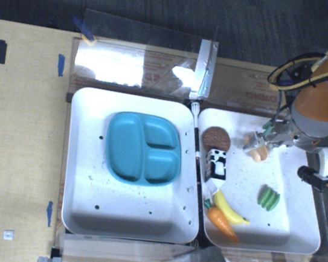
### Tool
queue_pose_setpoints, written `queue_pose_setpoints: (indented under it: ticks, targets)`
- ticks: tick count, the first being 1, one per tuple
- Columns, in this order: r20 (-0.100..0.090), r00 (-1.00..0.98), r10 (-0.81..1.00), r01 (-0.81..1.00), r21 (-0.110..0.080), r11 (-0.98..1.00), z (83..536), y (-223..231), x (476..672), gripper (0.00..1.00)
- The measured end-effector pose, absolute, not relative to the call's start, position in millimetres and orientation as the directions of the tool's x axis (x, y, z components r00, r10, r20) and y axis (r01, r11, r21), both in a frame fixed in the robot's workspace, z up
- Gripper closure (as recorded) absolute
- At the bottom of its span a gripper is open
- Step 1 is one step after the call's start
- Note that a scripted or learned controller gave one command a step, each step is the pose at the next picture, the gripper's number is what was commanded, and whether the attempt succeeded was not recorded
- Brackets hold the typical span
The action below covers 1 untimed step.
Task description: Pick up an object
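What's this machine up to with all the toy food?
A robot arm reaches in from the right, its gripper low over the right bin, at a small tan object. A green piece, banana, carrot and brown round item lie untouched. The left bin holds a blue divided tray.

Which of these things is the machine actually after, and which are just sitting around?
Part of the job (pick up an object):
- gripper, reaching into the right bin
- pale object right by its tip
- other candidates: brown round object, green object, banana, carrot

Just lying about:
- blue divided tray in the left bin
- black-and-white tag
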State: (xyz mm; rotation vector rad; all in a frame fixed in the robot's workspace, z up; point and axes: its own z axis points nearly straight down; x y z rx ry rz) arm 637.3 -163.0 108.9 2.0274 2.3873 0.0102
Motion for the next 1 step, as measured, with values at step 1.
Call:
queue_pose_setpoints:
  ticks: [1]
  targets:
    - [0.002,-0.117,0.993,0.993,0.009,0.117,190.2,-37.4,669.3,1.0]
